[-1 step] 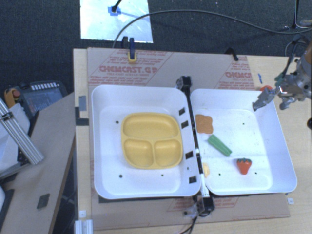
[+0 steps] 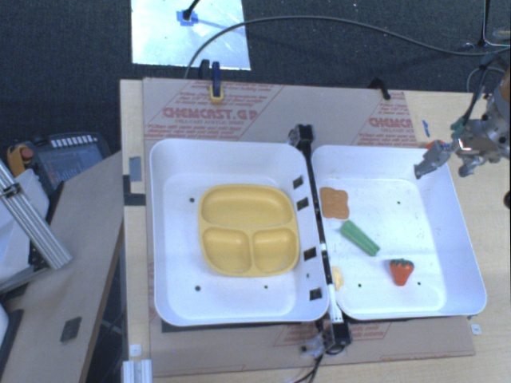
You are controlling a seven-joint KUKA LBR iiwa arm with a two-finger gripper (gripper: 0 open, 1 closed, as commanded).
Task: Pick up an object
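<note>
White right bin (image 2: pixel 447 238), sitting on the surface: holding four loose items, apparently set out apart for easy picking. Gripper (image 2: pixel 435 159) is hovering at its far right rim, nothing in its grasp; how wide it is I cannot tell. Green piece (image 2: pixel 360 238): lying well below-left of gripper, long axis running diagonally. Strawberry (image 2: pixel 402 270): beyond it. Orange piece (image 2: pixel 334 203), small yellow piece (image 2: pixel 337 278): farther left.

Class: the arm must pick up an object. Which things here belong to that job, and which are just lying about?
For the job:
tool
orange slab
green stick
red strawberry toy
right bin

Lying about:
yellow divided tray
left bin
blue-yellow clamp
</note>
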